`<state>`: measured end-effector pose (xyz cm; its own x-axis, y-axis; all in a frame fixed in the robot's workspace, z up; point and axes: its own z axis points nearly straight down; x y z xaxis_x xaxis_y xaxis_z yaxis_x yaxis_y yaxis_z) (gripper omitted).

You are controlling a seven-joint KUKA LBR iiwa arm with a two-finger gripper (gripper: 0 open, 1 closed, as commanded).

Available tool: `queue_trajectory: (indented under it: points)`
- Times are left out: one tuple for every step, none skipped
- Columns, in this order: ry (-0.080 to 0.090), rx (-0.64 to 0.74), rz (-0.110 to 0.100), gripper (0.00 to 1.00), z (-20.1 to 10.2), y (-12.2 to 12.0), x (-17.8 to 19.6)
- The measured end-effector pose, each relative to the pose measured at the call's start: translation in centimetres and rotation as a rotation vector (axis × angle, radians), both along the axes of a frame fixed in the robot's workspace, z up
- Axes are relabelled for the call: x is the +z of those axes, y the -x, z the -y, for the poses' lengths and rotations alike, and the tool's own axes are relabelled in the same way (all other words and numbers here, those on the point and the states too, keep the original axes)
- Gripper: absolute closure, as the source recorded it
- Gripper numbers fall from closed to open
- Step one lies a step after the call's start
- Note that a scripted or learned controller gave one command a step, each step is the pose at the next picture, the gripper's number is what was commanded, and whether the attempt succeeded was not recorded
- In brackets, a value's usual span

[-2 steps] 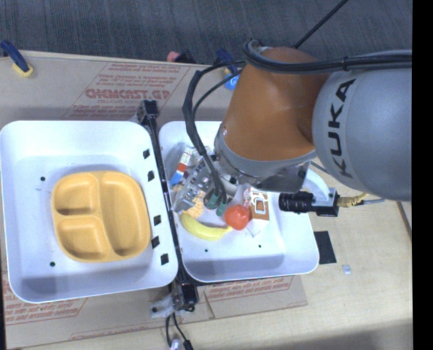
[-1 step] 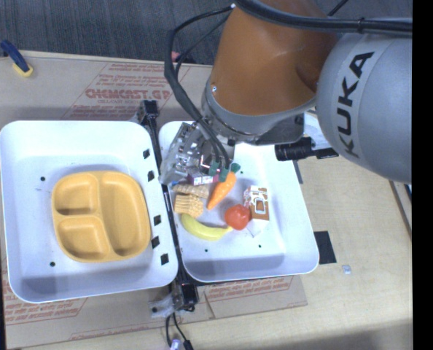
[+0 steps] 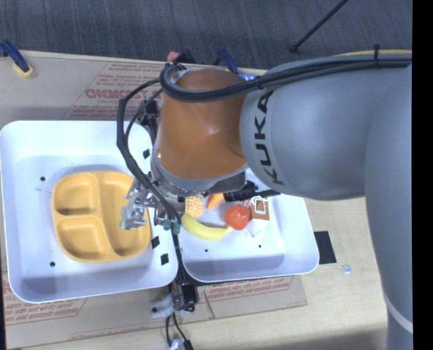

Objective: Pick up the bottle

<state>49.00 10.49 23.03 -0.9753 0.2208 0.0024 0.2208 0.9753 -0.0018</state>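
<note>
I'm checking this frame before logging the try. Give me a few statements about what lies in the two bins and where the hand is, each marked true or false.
1. A yellow divided tray lies in the left bin. True.
2. The banana lies in the left bin. False: it lies in the right bin, near the wall between the two bins.
3. A red tomato sits right of the banana. True.
4. The hand hangs over the right bin's far right corner. False: it is at the tray's right edge, over the left bin.
5. The tray has one single well. False: it has three compartments.
</note>
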Motion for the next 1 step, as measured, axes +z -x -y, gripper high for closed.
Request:
queue_trajectory:
  points:
    - [-0.001, 0.606, 0.005, 1.00, 2.32, 1.28, 5.08]
